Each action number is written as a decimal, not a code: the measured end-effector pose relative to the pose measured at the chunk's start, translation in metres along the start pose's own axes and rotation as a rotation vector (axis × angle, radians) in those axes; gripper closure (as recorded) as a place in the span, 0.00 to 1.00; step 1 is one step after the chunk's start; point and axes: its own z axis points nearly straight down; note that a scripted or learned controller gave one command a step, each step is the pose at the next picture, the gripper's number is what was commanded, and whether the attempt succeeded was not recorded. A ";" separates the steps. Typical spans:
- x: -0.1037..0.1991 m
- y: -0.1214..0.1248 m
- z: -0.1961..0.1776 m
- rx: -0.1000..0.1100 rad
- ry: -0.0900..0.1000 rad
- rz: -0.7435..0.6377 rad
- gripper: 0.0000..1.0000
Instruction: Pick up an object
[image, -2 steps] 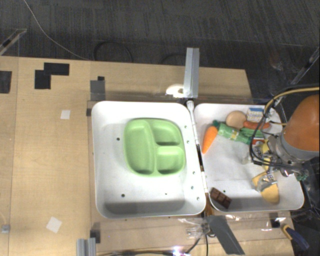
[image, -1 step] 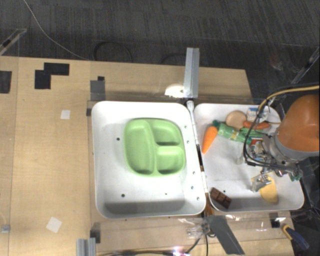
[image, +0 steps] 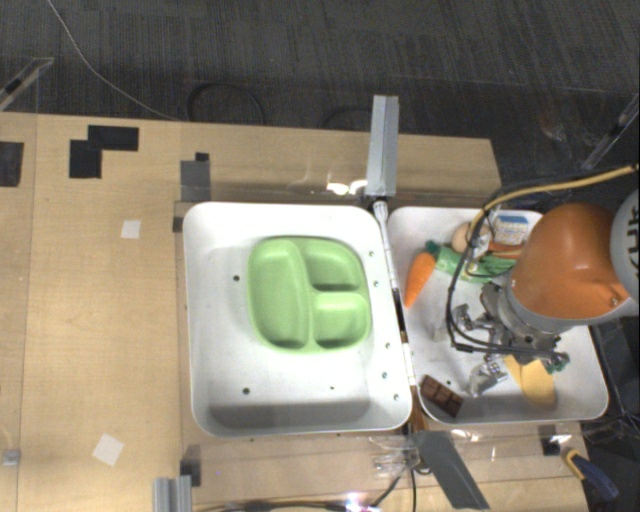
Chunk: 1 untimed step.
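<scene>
My gripper (image: 497, 372) is low in the right bin (image: 435, 345), under the orange wrist band and grey wrist, and its tips sit next to a yellow object (image: 536, 381). An orange carrot (image: 418, 276) lies at the bin's left side with a green piece (image: 462, 261) beside it. A brown chocolate-like block (image: 441, 396) rests at the bin's front left corner. A white item with a blue label (image: 511, 227) sits at the back. Much of the bin's right half is hidden by the arm.
The left bin (image: 215, 300) holds a green divided plate (image: 305, 292). A grey metal post (image: 382, 145) stands behind the wall between the bins. Black cables loop from the wrist over the right bin. Wooden bench surface spreads to the left.
</scene>
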 end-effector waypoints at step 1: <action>-0.005 0.000 -0.012 0.004 -0.012 -0.007 1.00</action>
